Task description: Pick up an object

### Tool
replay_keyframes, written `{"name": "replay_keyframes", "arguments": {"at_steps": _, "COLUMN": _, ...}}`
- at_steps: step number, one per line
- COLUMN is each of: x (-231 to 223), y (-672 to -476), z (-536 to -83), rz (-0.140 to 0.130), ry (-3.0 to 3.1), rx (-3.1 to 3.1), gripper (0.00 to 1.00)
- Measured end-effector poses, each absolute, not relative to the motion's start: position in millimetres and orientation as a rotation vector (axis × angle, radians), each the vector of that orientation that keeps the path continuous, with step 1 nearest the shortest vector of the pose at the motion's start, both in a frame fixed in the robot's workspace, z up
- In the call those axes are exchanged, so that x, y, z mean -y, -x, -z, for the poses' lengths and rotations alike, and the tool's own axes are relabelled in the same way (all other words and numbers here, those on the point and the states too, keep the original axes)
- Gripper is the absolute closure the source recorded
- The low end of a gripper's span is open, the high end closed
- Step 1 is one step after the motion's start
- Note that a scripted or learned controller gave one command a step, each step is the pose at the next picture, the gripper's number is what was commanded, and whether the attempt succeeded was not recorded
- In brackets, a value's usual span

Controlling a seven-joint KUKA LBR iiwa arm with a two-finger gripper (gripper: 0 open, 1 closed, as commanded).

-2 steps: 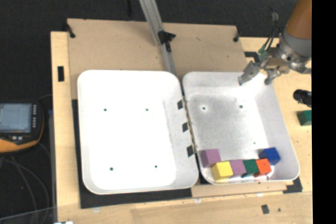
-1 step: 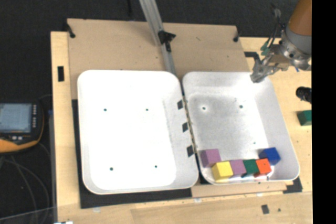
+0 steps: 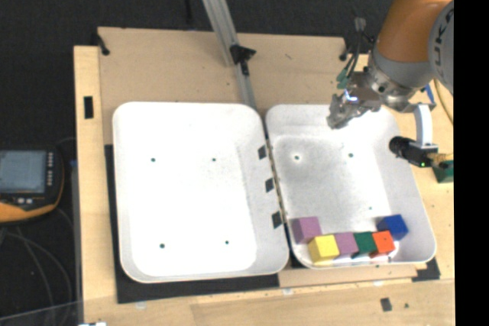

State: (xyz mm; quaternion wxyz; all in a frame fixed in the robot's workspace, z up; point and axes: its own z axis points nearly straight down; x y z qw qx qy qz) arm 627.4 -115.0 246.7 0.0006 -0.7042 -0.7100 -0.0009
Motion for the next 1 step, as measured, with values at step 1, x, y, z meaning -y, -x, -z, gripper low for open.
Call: {"name": "replay_keyframes", "arguments": {"at_steps": 1, "x": -2.7, "y": -616.3, "z": -194.6, "rz": -0.001, "ry": 2.209, "rx": 2.228, "gripper": 1.00}}
